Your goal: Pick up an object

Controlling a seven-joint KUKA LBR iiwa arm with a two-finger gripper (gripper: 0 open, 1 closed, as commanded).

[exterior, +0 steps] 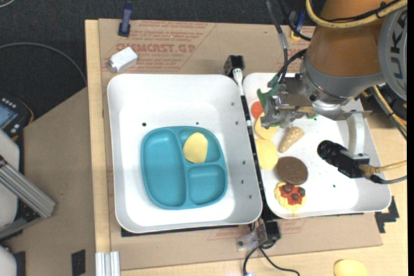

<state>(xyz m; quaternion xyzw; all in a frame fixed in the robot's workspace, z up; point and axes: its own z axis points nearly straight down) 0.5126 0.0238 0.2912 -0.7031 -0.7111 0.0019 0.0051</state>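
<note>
Gripper (275, 114), grip state unclear, hovers just left of the bread piece (292, 138)

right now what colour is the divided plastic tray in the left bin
Teal blue: the divided plastic tray, clearest in the camera view.

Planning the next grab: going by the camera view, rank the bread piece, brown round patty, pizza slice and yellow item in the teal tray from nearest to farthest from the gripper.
From the gripper:
1. Bread piece, just below it.
2. Brown round patty, lower in the right bin.
3. Pizza slice, near the front rim.
4. Yellow item, in the teal tray, left bin.
</note>
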